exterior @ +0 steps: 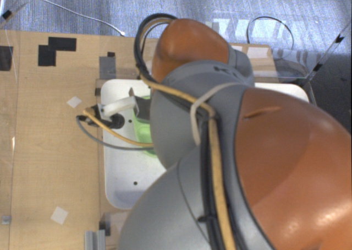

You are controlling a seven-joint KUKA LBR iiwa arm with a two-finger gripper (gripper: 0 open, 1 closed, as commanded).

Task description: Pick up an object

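The grey and orange arm (220, 150) covers most of the camera view and reaches down into the left white bin (118, 183). Its gripper (138, 110) shows as a dark part beside a white bracket (115, 106), low over the bin's far half. A light green object (143, 131) lies in the bin just under and beside the gripper, partly hidden by the arm. I cannot tell whether the gripper touches it.
Yellow and grey cables (104, 128) loop out from the wrist over the bin's left rim. The right bin (286, 90) shows as a strip behind the arm. The wooden bench (49, 150) lies to the left, with black markers (55, 49) on it.
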